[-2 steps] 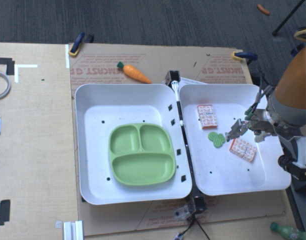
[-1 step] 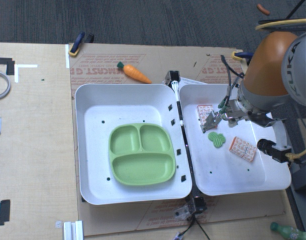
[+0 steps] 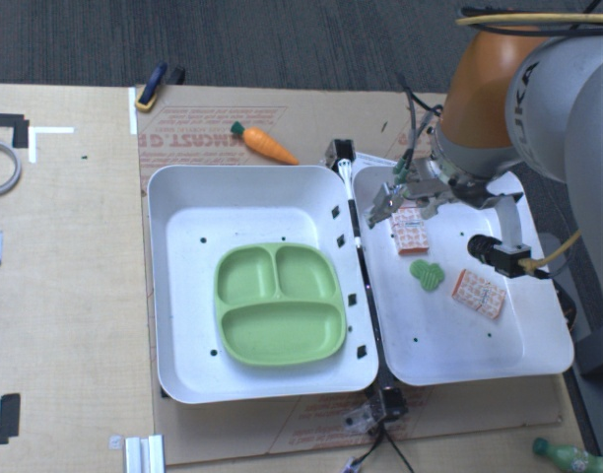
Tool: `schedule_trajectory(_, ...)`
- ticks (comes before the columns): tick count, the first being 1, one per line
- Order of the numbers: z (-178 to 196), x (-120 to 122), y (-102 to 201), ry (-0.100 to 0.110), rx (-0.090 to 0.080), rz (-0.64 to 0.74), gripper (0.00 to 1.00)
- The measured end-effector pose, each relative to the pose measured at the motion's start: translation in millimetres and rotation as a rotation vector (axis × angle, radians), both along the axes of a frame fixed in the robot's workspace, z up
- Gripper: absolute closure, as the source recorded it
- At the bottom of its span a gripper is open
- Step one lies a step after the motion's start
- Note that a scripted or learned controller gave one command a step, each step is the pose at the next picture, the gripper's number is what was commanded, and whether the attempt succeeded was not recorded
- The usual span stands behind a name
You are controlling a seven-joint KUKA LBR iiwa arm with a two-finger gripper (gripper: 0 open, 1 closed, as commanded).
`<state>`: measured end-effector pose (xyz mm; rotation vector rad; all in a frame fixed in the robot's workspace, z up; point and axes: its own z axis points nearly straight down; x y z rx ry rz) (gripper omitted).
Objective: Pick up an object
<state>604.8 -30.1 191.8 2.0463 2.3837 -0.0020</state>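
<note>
My gripper (image 3: 405, 200) hangs low over the right bin's (image 3: 538, 358) far-left corner, right above a red-patterned packet (image 3: 411, 233); can't tell if it's gripping anything. The green divided plate (image 3: 279, 304) sits mid left bin (image 3: 173, 294). Another patterned packet (image 3: 478, 294) lies toward the right edge, a small green toy (image 3: 429, 276) between the two packets. A toy carrot (image 3: 267, 144) lies on the bench past the left bin.

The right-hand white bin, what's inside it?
The right bin holds a small patterned packet, a green toy and a waffle-like piece. The arm covers its far corner.
</note>
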Motion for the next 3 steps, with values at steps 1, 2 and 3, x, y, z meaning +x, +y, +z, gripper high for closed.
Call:
schedule_trajectory(1, -99.3, 33.2, -66.4, -0.001, 0.000, 0.158, 0.00)
schedule_trajectory(2, -89.0, 33.8, -66.7, -0.003, -0.001, 0.160, 1.00)
schedule_trajectory(3, 79.6, 20.2, -53.0, -0.002, 0.000, 0.219, 1.00)
